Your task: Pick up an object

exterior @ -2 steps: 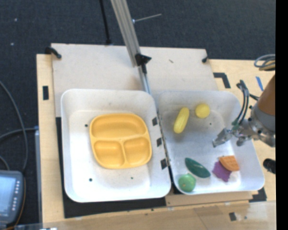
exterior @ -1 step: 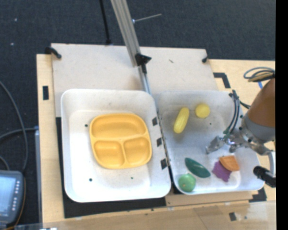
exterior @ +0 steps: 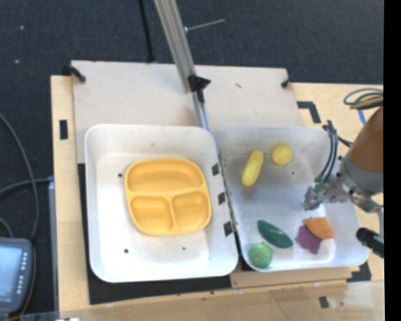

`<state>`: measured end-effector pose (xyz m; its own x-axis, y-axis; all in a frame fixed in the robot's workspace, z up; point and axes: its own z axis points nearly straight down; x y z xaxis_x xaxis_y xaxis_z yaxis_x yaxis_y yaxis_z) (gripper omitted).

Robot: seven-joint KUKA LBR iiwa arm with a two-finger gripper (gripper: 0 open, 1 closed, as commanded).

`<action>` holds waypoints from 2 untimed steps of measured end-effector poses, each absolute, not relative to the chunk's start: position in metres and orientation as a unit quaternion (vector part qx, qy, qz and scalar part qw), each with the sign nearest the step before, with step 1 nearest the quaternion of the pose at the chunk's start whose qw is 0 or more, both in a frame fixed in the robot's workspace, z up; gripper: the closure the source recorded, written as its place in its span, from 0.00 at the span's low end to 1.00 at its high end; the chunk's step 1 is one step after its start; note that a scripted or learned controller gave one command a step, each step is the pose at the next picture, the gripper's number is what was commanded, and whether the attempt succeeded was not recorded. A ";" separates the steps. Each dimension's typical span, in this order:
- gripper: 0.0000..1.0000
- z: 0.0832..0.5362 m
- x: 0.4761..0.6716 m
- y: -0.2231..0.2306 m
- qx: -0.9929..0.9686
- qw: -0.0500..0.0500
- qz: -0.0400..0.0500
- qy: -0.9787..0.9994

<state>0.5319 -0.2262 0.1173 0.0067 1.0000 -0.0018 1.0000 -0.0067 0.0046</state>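
Observation:
The right bin [exterior: 291, 136] holds a yellow banana-shaped piece [exterior: 252, 168], a small yellow ball [exterior: 282, 155], a dark green oval piece [exterior: 275, 234], a light green ball [exterior: 260, 254], a purple piece [exterior: 308, 239] and an orange piece [exterior: 319, 227]. My gripper [exterior: 315, 201] hangs over the right side of this bin, just above the orange piece. Nothing is visible between its fingers.
The left bin [exterior: 107, 146] holds a yellow divided tray [exterior: 167, 196]. A slanted metal pole [exterior: 177, 39] rises from the bench behind the bins. Cables run along the bench's right edge [exterior: 361, 99]. A grey screen [exterior: 7, 273] sits at the lower left.

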 end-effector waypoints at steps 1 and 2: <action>1.00 0.163 0.535 -0.221 0.706 0.003 0.001 0.708; 1.00 0.212 0.537 -0.223 0.706 0.004 0.001 0.708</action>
<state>0.5374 -0.2231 0.2115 -0.0030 1.0000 -0.0036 1.0000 0.0030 0.0077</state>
